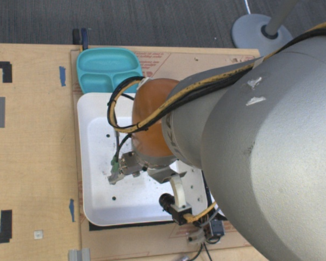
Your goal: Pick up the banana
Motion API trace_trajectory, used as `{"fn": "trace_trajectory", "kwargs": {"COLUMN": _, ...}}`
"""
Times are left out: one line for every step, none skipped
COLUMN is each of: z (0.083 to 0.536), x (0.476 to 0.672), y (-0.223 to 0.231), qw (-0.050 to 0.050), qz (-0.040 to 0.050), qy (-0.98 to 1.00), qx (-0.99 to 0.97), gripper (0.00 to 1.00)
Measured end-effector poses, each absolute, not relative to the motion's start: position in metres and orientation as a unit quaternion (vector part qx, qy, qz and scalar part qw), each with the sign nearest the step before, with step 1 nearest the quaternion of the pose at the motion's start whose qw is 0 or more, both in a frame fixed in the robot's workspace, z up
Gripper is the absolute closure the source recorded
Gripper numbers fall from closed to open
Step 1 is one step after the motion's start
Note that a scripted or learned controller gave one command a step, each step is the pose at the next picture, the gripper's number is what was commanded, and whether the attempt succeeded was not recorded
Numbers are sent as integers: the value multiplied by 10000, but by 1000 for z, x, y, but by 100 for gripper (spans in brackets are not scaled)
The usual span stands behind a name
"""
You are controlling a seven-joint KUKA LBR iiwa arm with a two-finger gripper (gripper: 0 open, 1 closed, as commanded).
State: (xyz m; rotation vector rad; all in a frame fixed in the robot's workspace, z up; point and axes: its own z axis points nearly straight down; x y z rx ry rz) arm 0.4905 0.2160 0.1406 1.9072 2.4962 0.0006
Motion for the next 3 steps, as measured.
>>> {"fn": "trace_trajectory", "kwargs": {"z": 150, "x": 491, "y": 216, "qw": 6, "qz": 4, "qy": 7949, "qx": 6068, "gripper": 100}}
{"fn": "trace_trajectory", "kwargs": {"z": 86, "x": 480, "y": 216, "qw": -3, "qz": 10, "qy": 8681, "qx": 4964, "gripper": 100}}
{"fn": "trace_trajectory", "kwargs": {"z": 87, "x": 481, "y": 214, "qw": 26, "qz": 9, "qy": 8675, "qx": 4974, "gripper": 0}}
